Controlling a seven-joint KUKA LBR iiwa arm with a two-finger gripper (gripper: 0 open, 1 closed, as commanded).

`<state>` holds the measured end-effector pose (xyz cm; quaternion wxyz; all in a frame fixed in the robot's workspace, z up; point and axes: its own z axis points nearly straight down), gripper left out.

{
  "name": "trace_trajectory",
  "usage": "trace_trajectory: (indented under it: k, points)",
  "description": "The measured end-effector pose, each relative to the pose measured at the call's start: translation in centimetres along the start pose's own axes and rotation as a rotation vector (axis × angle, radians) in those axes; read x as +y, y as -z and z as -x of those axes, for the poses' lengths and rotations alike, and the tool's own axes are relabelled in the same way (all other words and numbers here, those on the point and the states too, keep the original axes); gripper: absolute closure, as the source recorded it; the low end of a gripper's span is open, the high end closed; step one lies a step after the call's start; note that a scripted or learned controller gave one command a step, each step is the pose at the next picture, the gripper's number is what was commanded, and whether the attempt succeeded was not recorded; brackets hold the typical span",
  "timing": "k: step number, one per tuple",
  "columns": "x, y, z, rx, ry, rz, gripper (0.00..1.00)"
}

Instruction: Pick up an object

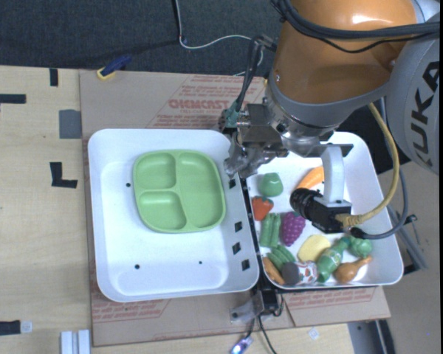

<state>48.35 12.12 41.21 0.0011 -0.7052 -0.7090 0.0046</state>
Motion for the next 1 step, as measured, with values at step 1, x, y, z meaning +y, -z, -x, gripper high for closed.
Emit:
trace_trajectory:
  k: [1]
  points:
    - [0.0, 0.94, 0.0, -0.002, 0.001, -0.002, 1.0]
